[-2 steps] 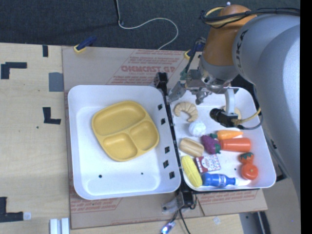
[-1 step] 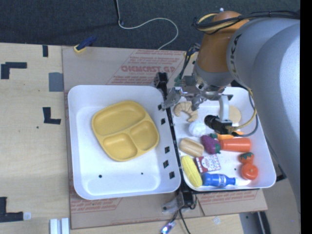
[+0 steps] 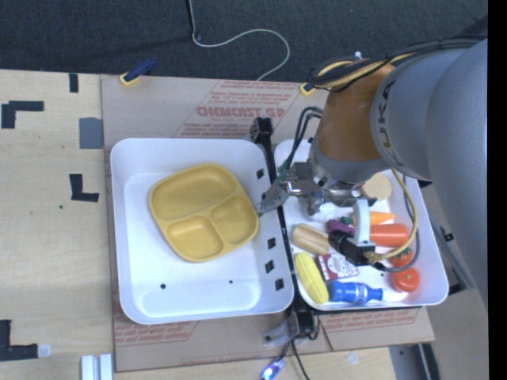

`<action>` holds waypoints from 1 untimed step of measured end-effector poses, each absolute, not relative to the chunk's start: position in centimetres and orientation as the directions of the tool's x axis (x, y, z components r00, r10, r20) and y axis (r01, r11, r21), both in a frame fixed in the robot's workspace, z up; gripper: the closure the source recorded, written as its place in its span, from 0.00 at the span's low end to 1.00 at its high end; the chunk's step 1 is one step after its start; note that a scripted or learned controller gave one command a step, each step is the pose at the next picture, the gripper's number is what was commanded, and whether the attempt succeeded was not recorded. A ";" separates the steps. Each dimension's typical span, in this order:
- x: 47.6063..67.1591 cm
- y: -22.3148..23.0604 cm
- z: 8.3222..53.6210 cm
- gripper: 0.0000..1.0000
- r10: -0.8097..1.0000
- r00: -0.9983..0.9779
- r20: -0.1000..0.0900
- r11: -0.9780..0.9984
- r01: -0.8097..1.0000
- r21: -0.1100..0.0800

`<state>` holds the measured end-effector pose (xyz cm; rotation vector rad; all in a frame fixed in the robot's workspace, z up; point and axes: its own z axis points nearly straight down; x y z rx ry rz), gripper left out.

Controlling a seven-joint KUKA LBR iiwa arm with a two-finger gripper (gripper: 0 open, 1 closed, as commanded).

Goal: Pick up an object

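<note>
The gripper [image 3: 333, 212] (finger state cannot be determined) sits over the right bin [image 3: 434, 291], with the toy pile lying directly beneath, the corn cob [image 3: 310, 277] nearer the camera.

The arm [image 3: 412, 109] covers much of the right bin [image 3: 432, 295]; the toys beneath it are partly hidden, and the picture's right edge crops the arm.
</note>
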<state>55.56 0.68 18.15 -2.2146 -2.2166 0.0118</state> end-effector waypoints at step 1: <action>55.8 0.6 18.9 1.00 1.000 -0.002 0.000 0.002 1.000 -0.012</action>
